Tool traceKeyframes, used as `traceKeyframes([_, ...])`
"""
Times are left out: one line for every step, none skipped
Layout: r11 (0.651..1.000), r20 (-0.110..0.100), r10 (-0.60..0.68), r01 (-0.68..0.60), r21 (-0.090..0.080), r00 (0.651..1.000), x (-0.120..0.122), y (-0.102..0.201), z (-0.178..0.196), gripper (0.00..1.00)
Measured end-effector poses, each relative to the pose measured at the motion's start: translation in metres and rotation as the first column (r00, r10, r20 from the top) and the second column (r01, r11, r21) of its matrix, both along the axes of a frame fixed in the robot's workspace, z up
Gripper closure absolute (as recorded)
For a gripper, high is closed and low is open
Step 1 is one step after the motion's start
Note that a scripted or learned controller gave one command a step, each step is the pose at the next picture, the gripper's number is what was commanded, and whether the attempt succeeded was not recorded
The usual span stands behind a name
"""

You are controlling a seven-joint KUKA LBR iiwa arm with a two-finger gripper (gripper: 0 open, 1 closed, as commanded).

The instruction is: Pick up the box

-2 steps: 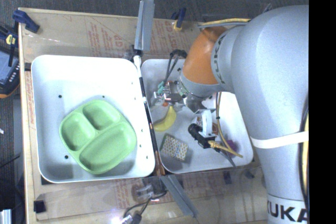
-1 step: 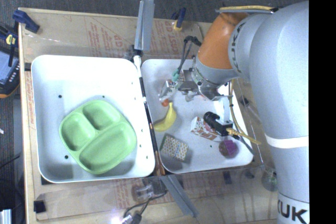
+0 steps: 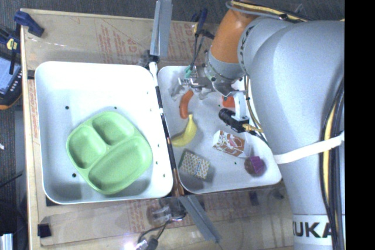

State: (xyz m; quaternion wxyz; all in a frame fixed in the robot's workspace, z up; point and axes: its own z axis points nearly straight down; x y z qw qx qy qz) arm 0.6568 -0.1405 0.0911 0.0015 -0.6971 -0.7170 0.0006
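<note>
Claw (image 3: 186,86) first: we see it low over the upper left part of the right bin (image 3: 265,182), reaching in from the grey arm (image 3: 293,85) at the right of the frame. Whether it is apart or together we cannot tell; the metal parts blur into the white floor there. Nothing shows clamped in it.

Just below it lies an orange carrot (image 3: 185,103), and further down a yellow banana (image 3: 186,132) against the bin's left wall. We take the box (image 3: 229,143) to be the small white and red carton near the middle of the right bin, towards lower right of the claw and well apart from it. A patterned flat packet (image 3: 194,164) lies lower left of it, a purple fruit (image 3: 255,165) lower right. The left bin (image 3: 47,126) holds a green divided plate (image 3: 109,152).

We judge the main risk to be a descent on the wrong thing: the claw stands over the carrot, not the box. Black cable parts (image 3: 234,121) also hang close above the box and may hide or nudge it.

The box lies flat, its long axis running from upper left to lower right, tilted slightly from level across the frame. A grip across its short side would seem best.
</note>
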Motion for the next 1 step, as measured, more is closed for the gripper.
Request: traceKeyframes([0.963,0.006,0.271,-0.271,-0.002,0.963,0.0009,-0.07,0.0678,0.0])
